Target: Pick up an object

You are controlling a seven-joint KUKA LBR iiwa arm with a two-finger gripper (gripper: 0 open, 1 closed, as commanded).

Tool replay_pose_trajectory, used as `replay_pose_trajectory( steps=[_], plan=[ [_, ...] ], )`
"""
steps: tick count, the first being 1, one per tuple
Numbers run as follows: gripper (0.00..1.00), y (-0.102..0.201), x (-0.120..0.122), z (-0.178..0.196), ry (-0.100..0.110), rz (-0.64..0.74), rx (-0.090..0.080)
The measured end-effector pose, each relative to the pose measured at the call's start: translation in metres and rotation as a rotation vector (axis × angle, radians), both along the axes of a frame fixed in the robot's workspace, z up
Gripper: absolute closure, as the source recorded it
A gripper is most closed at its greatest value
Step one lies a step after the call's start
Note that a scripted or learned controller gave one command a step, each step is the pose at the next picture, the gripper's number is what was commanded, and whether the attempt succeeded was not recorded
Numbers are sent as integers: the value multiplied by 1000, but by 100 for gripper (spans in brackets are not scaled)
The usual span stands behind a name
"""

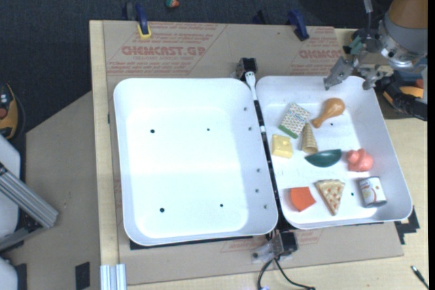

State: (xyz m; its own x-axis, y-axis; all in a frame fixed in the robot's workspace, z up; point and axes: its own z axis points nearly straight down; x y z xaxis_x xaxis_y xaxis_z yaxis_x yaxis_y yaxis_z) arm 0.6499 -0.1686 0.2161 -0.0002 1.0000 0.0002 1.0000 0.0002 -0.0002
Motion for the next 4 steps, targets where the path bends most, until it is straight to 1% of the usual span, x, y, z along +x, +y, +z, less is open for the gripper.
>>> replay_pose_trajectory(
  steps=[1,2,3,4],
  plan=[
    [0,31,-29,209,-20,4,-4],
    [100,31,-28,209,-6,2,-4],
    [100,90,-25,151,5,4,1],
    [100,157,-76,117,7,5,3]
  ],
)
